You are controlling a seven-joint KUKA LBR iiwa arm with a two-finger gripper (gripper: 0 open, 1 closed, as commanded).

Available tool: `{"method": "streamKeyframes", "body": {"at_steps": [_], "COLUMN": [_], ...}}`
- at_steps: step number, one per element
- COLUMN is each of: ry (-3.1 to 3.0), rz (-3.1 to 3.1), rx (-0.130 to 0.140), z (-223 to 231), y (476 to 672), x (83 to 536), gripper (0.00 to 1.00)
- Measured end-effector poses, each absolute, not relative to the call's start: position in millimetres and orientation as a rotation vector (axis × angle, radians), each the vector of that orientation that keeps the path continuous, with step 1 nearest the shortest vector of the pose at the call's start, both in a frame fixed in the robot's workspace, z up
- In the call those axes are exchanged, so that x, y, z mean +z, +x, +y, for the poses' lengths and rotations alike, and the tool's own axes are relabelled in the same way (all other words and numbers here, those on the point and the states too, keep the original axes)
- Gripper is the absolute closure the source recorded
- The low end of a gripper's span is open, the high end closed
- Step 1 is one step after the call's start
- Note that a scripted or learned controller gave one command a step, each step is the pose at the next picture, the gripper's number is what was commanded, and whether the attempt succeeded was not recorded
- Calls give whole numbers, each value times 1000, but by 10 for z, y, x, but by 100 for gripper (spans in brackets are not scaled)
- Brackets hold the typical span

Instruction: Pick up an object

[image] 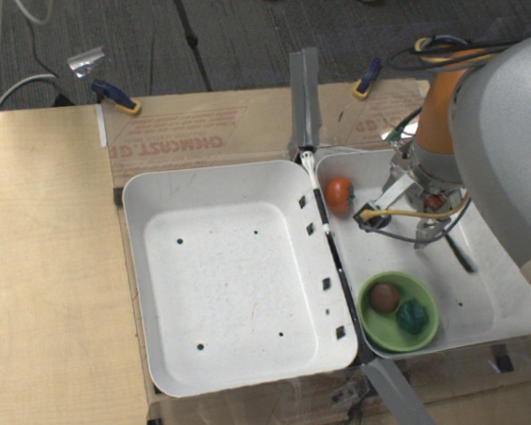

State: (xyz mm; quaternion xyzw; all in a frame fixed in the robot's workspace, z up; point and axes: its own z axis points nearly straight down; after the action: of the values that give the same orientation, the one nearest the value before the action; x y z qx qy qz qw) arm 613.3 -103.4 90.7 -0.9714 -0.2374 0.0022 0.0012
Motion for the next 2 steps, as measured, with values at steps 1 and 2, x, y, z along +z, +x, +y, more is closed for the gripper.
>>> {"method": "streamKeyframes", "body": {"at_steps": [1, 2], "ry": [-3125, -3125], "rz": [-321, -323], "rx": [5, 3], "z": [-1133, -2206], "y": [6479, 5813], "x": [916, 1751], "gripper": [0, 0]}}
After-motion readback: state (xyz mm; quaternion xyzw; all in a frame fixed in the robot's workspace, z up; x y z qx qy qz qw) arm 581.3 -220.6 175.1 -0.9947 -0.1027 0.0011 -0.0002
